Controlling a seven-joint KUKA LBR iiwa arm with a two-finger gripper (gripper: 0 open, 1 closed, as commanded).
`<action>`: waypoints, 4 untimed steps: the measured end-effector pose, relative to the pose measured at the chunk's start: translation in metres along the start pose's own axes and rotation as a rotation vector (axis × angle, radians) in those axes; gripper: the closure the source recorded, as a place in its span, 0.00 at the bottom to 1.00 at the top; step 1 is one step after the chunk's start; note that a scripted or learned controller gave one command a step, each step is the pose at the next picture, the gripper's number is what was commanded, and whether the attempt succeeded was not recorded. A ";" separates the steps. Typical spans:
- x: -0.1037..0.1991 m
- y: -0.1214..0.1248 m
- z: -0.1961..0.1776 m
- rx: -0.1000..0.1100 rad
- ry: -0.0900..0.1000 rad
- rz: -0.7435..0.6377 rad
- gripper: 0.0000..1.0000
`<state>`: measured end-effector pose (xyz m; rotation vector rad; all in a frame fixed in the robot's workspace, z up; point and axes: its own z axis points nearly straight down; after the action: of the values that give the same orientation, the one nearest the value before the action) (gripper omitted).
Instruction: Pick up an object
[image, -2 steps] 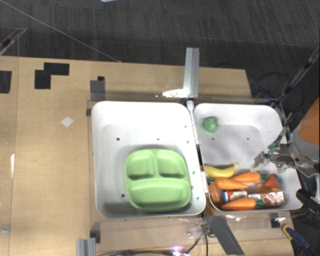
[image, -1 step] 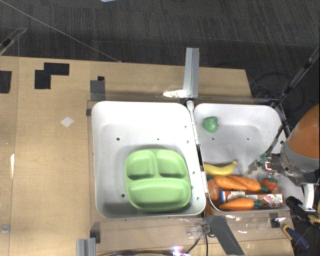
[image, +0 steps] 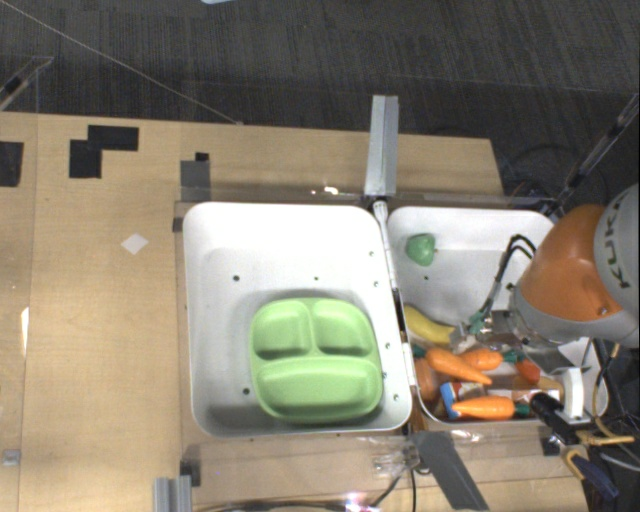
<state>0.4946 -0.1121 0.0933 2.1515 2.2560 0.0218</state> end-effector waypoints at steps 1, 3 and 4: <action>-0.024 -0.001 0.001 0.003 0.006 -0.094 0.00; 0.012 0.018 0.001 0.003 0.007 -0.266 0.00; 0.004 0.098 0.004 0.006 0.006 -0.359 0.00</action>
<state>0.5924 -0.1035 0.0917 1.7180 2.6089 0.0152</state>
